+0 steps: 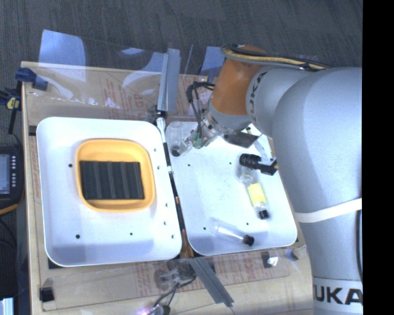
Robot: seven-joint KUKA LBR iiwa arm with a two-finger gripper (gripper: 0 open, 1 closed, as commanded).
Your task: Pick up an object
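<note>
Clear tube with a black cap lies flat in the bin on the view's right, close to its near edge, the capped end pointing toward the near right corner. Farther in, a yellow tube with a small black cap at its near end lies along the right edge of the same bin, well apart from the clear one. At the far left corner of this bin sits a clear rounded thing, too glassy to identify. The gripper hangs over that far left corner, just beside the clear rounded thing; whether it touches it cannot be told, and how wide its grip stands cannot be told either. The grey arm with its orange band covers the bin's far right corner.

The bin on the view's left carries a yellow tray with a dark ribbed insert, lying about midway between its edges. The two white bins stand side by side on a pale bench. A metal rail rises at the far edge between them. Dark grey floor lies beyond the bench.

Dark letters "UKA" show on the arm's grey base at the near right; faint reddish print on the bench is too weak to read
</note>
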